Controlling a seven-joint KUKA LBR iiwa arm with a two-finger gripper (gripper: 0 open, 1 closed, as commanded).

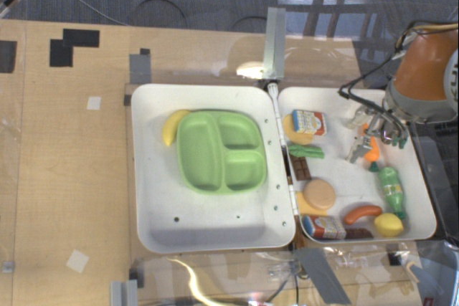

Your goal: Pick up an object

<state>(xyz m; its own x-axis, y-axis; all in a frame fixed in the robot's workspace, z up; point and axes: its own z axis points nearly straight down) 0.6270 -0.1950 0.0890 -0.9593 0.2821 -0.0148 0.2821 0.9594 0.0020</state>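
Note:
My gripper (373, 140) hangs over the back right part of the right bin (423, 215), below the arm's orange band. Directly under it lies a small orange carrot (370, 148) with a green tip. The gripper partly covers the carrot, and whether it touches it is unclear. Other toy foods lie in this bin: a green bottle (391, 188), a yellow lemon (388, 224), a red sausage (362, 213), a round tan bun (319, 194), a green bean pod (306, 151) and a small carton (308, 123).
The left bin (154, 226) holds a green divided plate (220, 152) with a yellow banana (171, 127) at its left side. A chocolate bar (301, 168) and a can (324, 227) lie along the right bin's left and front sides. A metal post (275, 46) stands behind the bins.

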